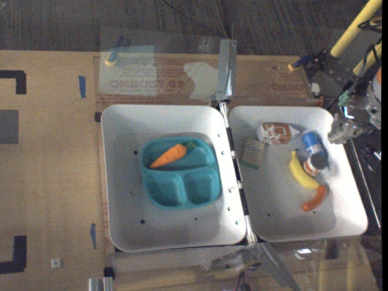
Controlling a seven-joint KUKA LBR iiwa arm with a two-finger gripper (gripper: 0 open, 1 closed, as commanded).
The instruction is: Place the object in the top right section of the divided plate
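Observation:
A teal divided plate (159, 194) sits in the left bin (121, 132). An orange carrot (169, 155) with a green top lies in the plate's long upper section, tip pointing lower left. My gripper (340, 130) hovers over the right rim of the right bin (345, 217), just right of a blue can (313, 144). It is far from the plate. I see nothing held at its tip.
The right bin holds a small brown-and-white carton (277, 133), a greenish sponge-like pad (253, 153), the blue can, a banana (301, 173) and a red sausage-shaped item (314, 199). A metal divider (233, 162) separates the bins. Cables and yellow hardware (357, 23) crowd the upper right.

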